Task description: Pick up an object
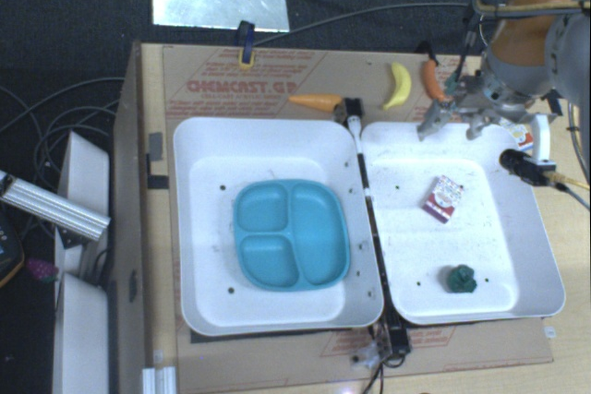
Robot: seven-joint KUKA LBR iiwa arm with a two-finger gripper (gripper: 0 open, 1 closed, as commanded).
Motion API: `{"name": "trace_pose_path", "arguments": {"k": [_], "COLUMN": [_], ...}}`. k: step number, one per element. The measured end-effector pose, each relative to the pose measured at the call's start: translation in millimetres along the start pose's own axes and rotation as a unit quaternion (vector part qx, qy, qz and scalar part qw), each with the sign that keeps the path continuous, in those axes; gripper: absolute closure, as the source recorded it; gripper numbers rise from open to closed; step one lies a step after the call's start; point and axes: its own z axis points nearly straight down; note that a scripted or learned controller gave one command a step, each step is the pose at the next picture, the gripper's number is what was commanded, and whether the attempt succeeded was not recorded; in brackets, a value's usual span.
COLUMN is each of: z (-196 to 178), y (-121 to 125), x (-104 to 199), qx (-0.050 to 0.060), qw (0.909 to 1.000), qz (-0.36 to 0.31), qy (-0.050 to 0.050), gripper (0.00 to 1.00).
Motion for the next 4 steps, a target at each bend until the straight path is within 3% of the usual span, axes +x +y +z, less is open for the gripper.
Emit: {"name": "trace_pose_path", "arguments": {"k": [1, 2, 3, 4], "z": [95.3, 105.5, 93.5, 93.8], "y": [-50.2, -64.1, -62.9, -63.1], "x": [-18.7, -19.8, -20.4, -20.4], "qx": [0.001, -0.01, -0.011, -0.01], "qw": [1.0, 0.9999, 0.9999, 0.9999], "qz": [0.001, 0.0, 0.0, 0.0], "qy": [0.0, -0.003, -0.003, -0.003], "gripper": [0.0, 0.0, 1.0, 0.0]}}
